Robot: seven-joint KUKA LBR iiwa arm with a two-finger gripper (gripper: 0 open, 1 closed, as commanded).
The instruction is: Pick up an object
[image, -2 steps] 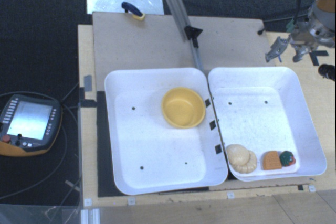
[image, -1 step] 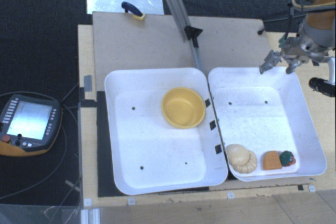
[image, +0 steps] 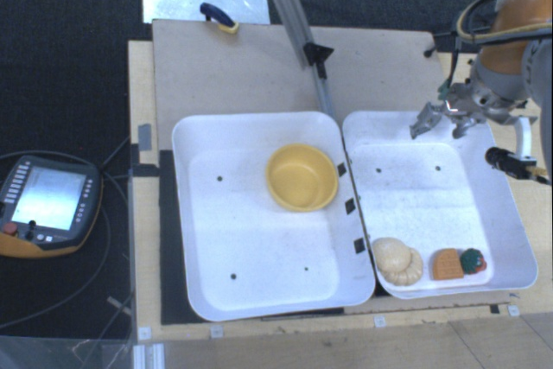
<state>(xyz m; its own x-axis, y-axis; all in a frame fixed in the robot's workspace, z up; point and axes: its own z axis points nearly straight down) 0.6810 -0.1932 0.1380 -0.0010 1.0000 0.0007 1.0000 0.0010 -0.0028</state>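
A yellow bowl (image: 301, 176) sits upright in the left bin (image: 207, 255), near its upper right. In the right bin (image: 415, 186) a cream-coloured shell-shaped object (image: 397, 261) lies at the front left corner. Beside it lies an orange piece with a dark green and red end (image: 457, 263). My gripper (image: 441, 124) hangs over the far edge of the right bin, well away from all the objects. Its two fingers are spread apart with nothing between them.
A slanted metal pole (image: 289, 4) crosses the bench behind the bins, ending at a clamp (image: 317, 54). A teach pendant (image: 45, 203) lies on the floor at the left. A black and yellow object (image: 218, 15) rests at the bench's far edge.
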